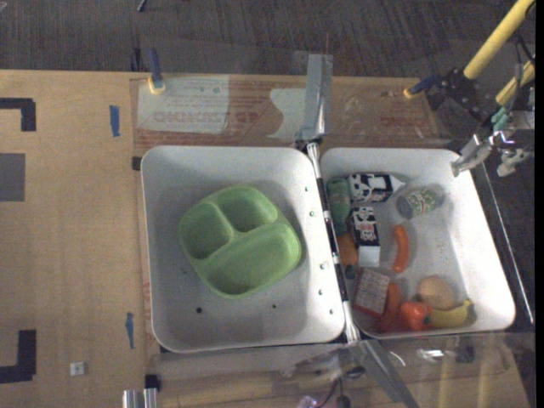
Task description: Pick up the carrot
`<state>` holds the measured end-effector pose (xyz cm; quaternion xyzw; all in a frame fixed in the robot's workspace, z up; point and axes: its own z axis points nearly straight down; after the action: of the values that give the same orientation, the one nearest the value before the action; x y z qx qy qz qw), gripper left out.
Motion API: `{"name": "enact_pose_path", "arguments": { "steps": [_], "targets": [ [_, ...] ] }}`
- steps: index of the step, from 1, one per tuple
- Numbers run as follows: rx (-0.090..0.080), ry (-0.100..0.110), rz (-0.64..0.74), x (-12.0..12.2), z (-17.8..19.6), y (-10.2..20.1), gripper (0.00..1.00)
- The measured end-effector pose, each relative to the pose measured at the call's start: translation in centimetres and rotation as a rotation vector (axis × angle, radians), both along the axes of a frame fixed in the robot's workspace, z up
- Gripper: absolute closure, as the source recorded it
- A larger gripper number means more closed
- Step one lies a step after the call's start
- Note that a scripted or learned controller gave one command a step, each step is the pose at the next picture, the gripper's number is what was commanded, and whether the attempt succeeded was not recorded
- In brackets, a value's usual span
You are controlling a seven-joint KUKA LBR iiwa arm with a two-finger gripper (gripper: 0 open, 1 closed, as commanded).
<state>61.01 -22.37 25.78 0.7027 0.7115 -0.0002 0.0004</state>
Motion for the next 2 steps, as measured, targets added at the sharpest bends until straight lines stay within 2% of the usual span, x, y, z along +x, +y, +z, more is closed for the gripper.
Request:
{"name": "enact_pose_path", "arguments": {
  "steps": [1, 2],
  "targets": [
    [0.001, 0.0, 0.171, -4.7, -2.3, 0.1, 0.0],
    [0.0, -0.002, 0.591, -6.9, -14.2, 0.0, 0.0]
  ]
}}
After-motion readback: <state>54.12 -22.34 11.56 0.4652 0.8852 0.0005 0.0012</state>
